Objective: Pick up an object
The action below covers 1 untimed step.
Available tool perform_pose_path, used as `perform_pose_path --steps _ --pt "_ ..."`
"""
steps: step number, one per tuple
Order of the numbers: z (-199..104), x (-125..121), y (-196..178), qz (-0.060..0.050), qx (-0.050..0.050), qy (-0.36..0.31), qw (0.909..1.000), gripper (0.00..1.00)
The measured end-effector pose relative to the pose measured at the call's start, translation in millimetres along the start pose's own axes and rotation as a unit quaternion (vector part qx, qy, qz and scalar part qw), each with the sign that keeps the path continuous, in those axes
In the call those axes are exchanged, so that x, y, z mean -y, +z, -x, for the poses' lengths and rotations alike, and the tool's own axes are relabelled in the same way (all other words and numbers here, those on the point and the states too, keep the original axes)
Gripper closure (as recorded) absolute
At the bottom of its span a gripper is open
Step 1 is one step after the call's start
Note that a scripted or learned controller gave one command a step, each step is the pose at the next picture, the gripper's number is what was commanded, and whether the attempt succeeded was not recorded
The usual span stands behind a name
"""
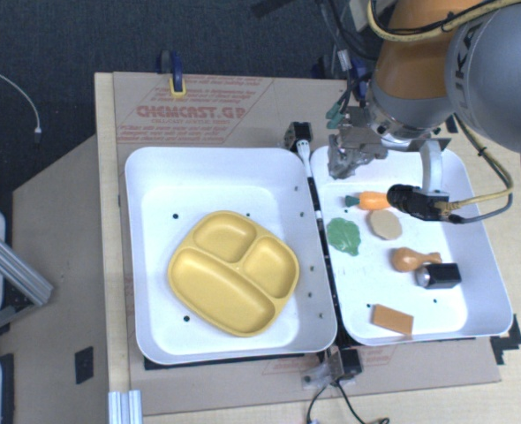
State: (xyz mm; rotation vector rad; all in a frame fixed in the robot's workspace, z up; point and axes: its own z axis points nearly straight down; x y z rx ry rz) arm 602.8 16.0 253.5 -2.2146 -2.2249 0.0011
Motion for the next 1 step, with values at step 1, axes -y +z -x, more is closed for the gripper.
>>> perform_pose_path --steps 1 --pt "-45.3 -20.5 -0.7 0.003 0.0 0.0 1.0 1.0"
